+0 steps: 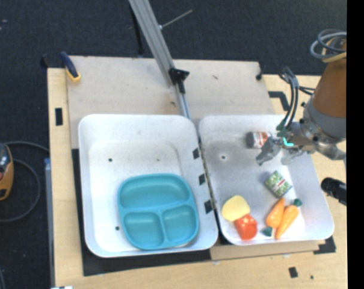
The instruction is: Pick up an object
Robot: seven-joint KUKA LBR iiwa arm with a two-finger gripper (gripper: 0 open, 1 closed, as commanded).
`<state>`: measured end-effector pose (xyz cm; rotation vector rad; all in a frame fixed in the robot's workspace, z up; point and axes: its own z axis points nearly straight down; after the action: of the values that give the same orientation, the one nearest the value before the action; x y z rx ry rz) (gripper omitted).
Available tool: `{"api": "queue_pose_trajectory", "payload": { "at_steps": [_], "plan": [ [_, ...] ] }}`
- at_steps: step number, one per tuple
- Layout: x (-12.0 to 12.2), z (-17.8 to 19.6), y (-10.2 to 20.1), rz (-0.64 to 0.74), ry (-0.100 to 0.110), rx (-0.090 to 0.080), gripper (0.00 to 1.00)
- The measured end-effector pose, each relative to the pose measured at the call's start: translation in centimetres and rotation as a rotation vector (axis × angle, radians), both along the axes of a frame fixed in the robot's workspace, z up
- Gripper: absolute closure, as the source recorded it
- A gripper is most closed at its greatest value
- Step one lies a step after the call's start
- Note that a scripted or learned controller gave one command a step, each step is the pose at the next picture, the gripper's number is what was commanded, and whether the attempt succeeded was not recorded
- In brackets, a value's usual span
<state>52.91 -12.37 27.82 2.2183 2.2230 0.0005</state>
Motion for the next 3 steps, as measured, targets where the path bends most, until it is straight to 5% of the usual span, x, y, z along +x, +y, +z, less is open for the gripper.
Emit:
{"api": "queue_pose_trajectory", "payload": {
  "at_steps": [1,3],
  "plan": [
    [0.0,0.1,0.0,0.000,-0.001,0.000,0.00],
    [1.1,-9.8,-0.8,-0.004,0.004,-0.001,0.00]
  ]
}}
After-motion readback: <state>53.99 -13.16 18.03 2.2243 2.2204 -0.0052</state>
